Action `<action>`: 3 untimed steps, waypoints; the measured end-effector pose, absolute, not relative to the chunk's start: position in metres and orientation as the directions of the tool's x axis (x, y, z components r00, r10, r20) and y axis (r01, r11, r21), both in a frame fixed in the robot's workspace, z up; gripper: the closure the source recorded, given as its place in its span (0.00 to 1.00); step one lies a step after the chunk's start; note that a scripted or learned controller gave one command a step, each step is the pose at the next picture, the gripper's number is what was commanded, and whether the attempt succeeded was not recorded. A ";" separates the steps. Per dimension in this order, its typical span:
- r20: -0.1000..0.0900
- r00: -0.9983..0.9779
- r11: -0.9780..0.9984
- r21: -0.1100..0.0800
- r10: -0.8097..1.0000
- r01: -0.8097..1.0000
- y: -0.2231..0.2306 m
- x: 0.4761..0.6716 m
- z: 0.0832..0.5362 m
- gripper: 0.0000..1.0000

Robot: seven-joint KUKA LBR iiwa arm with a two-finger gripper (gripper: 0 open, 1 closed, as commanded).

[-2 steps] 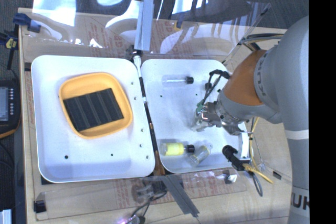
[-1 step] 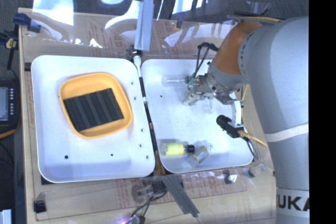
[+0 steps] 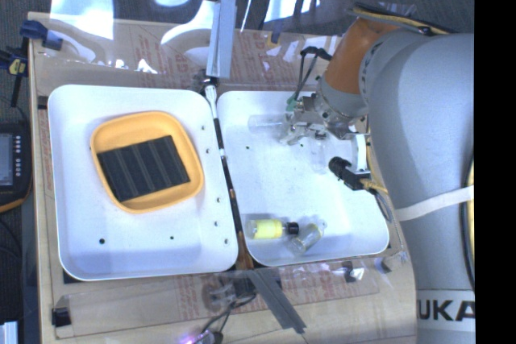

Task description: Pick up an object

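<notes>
Object to pick: a small yellow bottle (image 3: 268,229) lies on its side near the front edge of the right bin (image 3: 274,173), with a dark cap pointing right and a clear crumpled piece (image 3: 309,236) touching that capped end.
Other candidate: a clear, glassy tube-like item (image 3: 264,123) lies near the back of the same bin, just left of the gripper; its outline is faint against the white floor.
Gripper: the gripper (image 3: 305,127) sits low over the back of the right bin, well apart from the yellow bottle; whether its pincer is spread or pressed together cannot be told, since the metal parts blur together, and nothing is seen held.
Arm: the grey arm (image 3: 419,133) with its orange band (image 3: 351,60) reaches in from the right and covers the bin's right rim.
Step in hand: judged as positioning for a grasp, nothing lifted yet.
Doing it well: the bottle looks the safer target, being opaque and compact; closing across its short width, centred on the yellow body rather than the cap, should stop it rolling away.
Risk: the clear piece beside the cap may be caught along with it; the bin's front wall leaves little room on that side.
Left bin: the left bin (image 3: 72,197) holds a yellow tray (image 3: 145,161) with a dark ribbed insert, not involved in a grasp on the right.
</notes>
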State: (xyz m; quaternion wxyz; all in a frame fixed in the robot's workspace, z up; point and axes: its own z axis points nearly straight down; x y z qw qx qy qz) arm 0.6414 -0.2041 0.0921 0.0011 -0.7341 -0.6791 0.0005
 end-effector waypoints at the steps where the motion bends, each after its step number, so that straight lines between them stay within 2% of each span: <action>1: 0.001 0.095 -0.095 -0.007 0.995 0.995 -0.206 0.657 0.092 1.00; 3: -0.001 0.342 -0.342 -0.007 0.940 0.940 -0.203 0.656 0.092 1.00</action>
